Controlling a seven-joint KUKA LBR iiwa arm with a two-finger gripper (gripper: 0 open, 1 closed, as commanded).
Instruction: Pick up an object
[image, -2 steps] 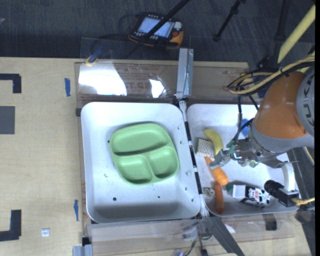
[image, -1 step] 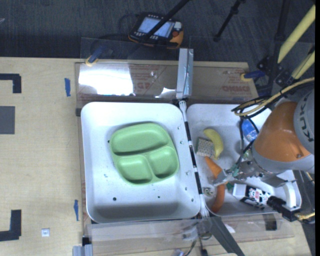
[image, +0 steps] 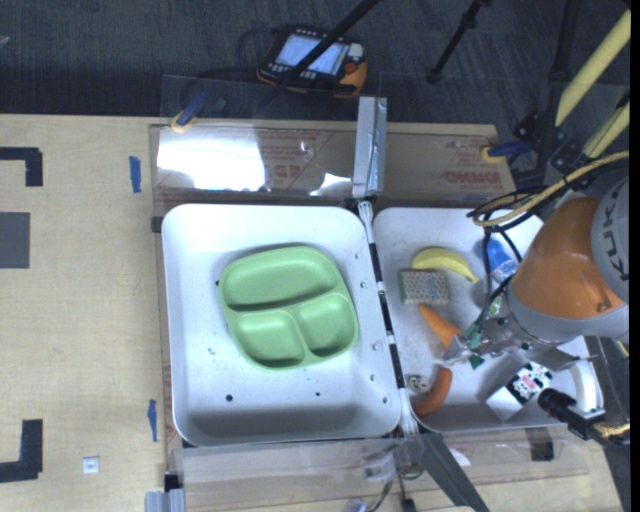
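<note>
Left bin (image: 190, 300): one green divided tray (image: 288, 304), three compartments, lying flat near the middle. Right bin (image: 400, 235): yellow banana (image: 446, 263) toward the far side, a speckled sponge-like block (image: 425, 288) just beside it, an orange carrot (image: 438, 325) nearer, a reddish-brown sausage-shaped item (image: 433, 391) by the near left corner. Grey arm (image: 570, 280) with orange band reaches over the right bin, its gripper (image: 470, 350) low just beside the carrot.

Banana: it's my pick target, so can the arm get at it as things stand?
Probably yes. The banana lies uncovered at the right bin's far side, with only the sponge beside it, and the tool is over the same bin.
</note>
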